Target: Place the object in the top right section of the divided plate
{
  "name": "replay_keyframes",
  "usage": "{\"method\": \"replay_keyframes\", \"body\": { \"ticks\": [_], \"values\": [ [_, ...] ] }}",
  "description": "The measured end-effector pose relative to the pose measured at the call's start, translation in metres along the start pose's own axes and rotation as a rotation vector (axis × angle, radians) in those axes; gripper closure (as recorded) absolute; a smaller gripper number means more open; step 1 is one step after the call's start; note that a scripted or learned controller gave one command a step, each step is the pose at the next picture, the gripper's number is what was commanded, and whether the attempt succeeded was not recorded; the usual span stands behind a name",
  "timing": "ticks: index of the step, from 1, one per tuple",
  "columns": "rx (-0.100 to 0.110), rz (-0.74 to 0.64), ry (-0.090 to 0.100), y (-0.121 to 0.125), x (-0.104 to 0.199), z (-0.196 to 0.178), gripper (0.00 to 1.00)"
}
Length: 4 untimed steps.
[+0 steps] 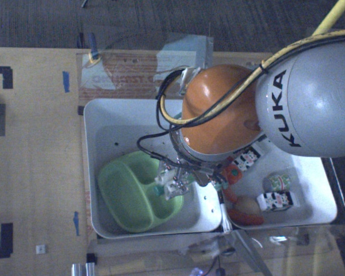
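Green and divided, the plate [129, 195] is seen in the left bin [103, 119], toward its near side. The gripper [172, 184] is held over the plate's right edge, just above its compartments. Whether anything is gripped cannot be told. In the right bin [322, 209], two cow-patterned toys [276, 200], a small jar [279, 181] and red pieces [244, 216] are grouped near the arm [264, 108].

My wrist band [218, 117]: glossy orange, smooth shell. Arm casing [310, 96]: satin grey. Divided plate [129, 191]: matt green plastic. Bins [103, 125]: smooth white plastic. Bench [34, 171]: pale, matt wood.
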<state>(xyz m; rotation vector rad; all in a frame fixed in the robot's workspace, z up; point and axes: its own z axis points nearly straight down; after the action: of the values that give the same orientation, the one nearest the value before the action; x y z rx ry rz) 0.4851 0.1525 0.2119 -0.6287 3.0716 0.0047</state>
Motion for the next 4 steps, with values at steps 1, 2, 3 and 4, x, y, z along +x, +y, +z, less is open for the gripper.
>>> {"method": "replay_keyframes", "body": {
  "ticks": [1, 2, 3, 4],
  "values": [
    [0.001, 0.338, -0.001, -0.031, -0.02, -0.027, 1.0],
    [0.002, 0.31, -0.001, -0.056, -0.011, -0.054, 1.0],
    [-0.001, 0.221, 0.0, -0.045, 0.022, 0.061, 1.0],
    [0.0, 0.044, 0.0, 0.055, -0.038, 0.022, 1.0]
  ]
}}
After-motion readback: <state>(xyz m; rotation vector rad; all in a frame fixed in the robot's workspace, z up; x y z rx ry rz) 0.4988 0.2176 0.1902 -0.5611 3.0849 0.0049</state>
